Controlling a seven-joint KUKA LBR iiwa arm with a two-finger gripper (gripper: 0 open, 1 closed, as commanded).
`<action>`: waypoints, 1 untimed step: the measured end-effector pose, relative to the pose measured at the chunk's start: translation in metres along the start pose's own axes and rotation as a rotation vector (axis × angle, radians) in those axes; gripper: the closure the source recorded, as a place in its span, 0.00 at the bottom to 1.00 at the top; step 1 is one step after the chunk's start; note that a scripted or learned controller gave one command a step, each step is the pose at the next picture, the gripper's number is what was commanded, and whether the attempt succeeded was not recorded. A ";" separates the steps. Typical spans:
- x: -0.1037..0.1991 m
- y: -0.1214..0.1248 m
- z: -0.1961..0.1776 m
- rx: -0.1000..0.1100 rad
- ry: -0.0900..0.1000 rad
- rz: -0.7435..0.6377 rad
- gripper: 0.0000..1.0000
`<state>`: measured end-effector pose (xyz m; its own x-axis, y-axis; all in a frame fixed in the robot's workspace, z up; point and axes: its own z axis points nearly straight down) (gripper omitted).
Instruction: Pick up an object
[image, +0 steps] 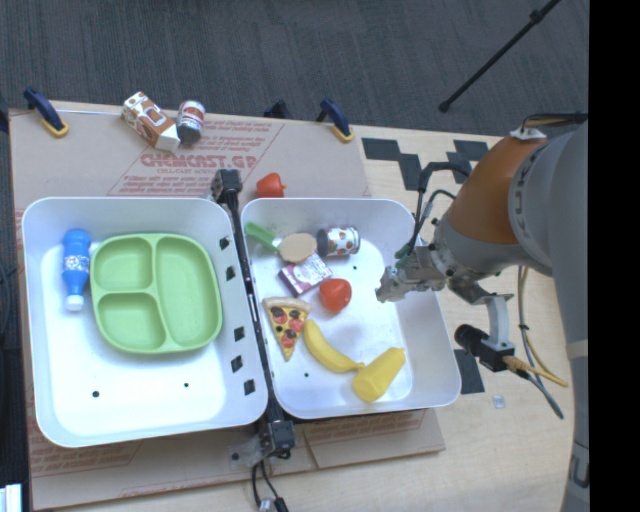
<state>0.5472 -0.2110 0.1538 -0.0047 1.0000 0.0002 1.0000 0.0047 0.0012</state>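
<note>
From where I sit, the pick has not happened yet: nothing hangs from the gripper (392, 288), which sits over the right side of the right bin (432, 340), just inside its right wall, with bare white floor under it. I cannot tell how the tool's tips are set; it reads as a dark lump at this slant, so I will not guess. The candidates all lie to its left in that bin: a red tomato (336, 293) is the nearest, then a small can (340, 241) toward the far side, a pink packet (304, 272), a tan round piece (297, 246) and a green piece (262, 236) by the far left corner. Nearer to me lie a pizza slice (287, 323), a banana (328, 348) and a yellow chunk (379, 374), the banana's end touching the chunk. The left bin (40, 330) carries a green divided plate (157, 292) and a blue bottle (76, 266) beside its left edge, well apart from the arm. My judgement is that the whole job is ahead: choose a piece, get over it, descend, close and lift. The tomato looks like the shortest reach.
</note>
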 end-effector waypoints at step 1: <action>0.000 -0.001 0.001 0.002 0.001 0.000 0.00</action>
<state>0.5465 -0.2109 0.1530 -0.0047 1.0000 0.0008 1.0000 0.0047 -0.0008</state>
